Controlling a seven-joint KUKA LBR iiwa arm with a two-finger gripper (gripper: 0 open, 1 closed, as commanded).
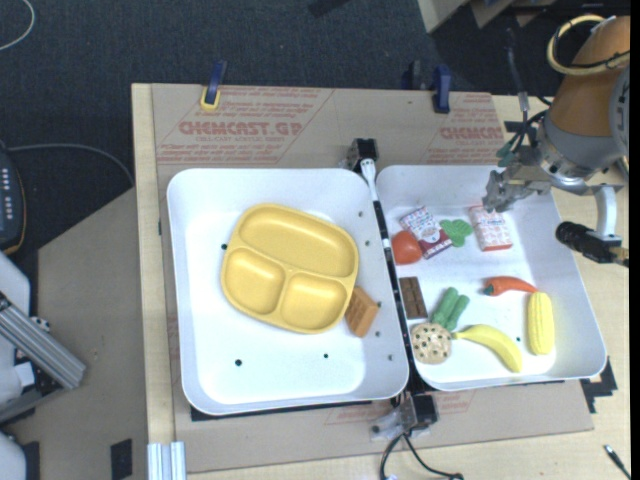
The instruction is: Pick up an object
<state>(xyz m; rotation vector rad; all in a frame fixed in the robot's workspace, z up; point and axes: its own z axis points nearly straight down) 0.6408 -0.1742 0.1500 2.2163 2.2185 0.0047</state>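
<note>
gripper (497,193) poised over red-and-white packet (492,232), far right bin (575,308) | probably lining up a pick | grip state: cannot tell

Single fixed camera, mounted above the bench (300,108), looking down at a slant from the near side. Both white bins fit whole in frame: left bin (200,298) centre-left, right bin (570,298) centre-right. Mid-range view. Arm (590,108) enters at upper right; floor along the top.
</note>
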